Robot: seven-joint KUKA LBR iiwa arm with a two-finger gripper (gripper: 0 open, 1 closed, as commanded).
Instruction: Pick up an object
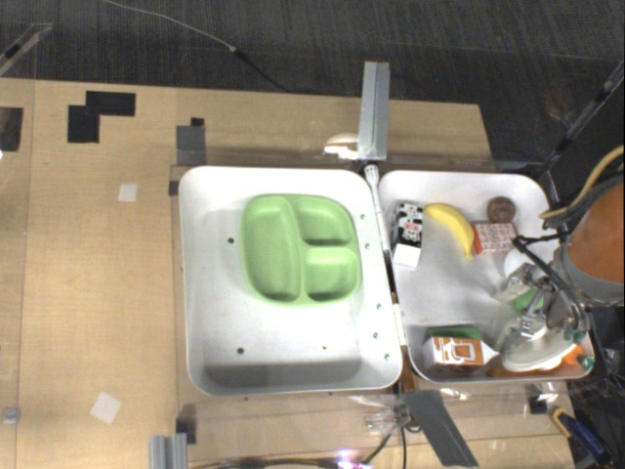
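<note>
The bench (88,291) is spreading out under me, pale wood, bearing two shallow white bins side by side. The left bin (210,350) is holding a green divided tray (298,248), lying flat near the bin's middle with its compartments facing up. The right bin (439,301) is where I am reaching, my arm (598,252) coming in from the right with its orange band showing above the wrist. My gripper (532,325) is hanging low over the near right corner of that bin, just beside a white bowl-like piece (535,357) at the bin's edge; whether it is gripping anything I cannot tell, the metal parts are crowding together too much. An orange and white carton (456,351) is lying along the near wall, left of my gripper. A yellow banana (451,227) is lying near the far wall, between a black and white card box (407,225) and a small reddish packet (494,237). A small brown round thing (501,207) is sitting just behind that packet.
</note>
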